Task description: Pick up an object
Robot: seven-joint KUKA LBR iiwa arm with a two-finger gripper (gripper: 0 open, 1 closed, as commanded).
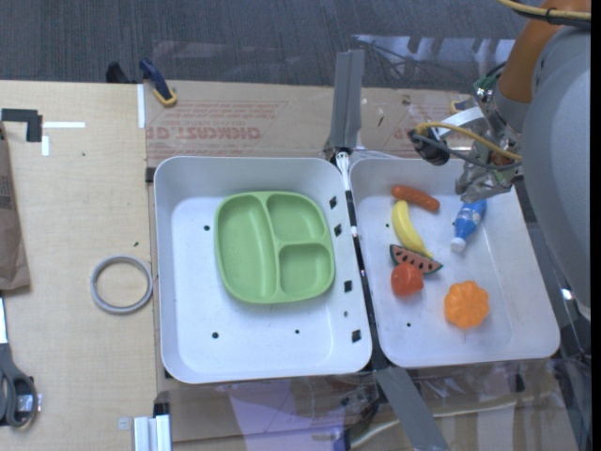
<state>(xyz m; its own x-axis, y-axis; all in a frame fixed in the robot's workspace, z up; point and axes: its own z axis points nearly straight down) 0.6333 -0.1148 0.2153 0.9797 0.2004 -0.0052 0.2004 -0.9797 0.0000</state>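
Since my pincer (479,184) hangs directly over the blue-and-white tube (467,224), I take that tube as the object to lift. It lies in the right bin (526,346), upper part, tilted with its blue end toward my wrist and its white cap end pointing down-left. Whether the fingers stand apart or together I cannot tell; cables and wrist hardware cover them, and nothing shows clamped between them.

Handling judgement: the tube looks small and light, probably a squeezable toy with a smooth skin, so it may slip or roll. Best hold is across the middle of the body, fingers set square to its long axis, not on the tapered cap.

Neighbours, working outward: a sausage (415,197) just left of the tube, a banana (408,227) below that, a watermelon slice (416,259) touching the banana's lower end, a red tomato-like piece (407,279) just beneath the slice, and an orange fruit (467,305) well apart toward the bin's lower right. The left bin (188,346) carries a green divided plate (276,246).

Hard to make out: the tube's upper end, where it runs in under my gripper, and the bin's right wall, cut off by my arm.
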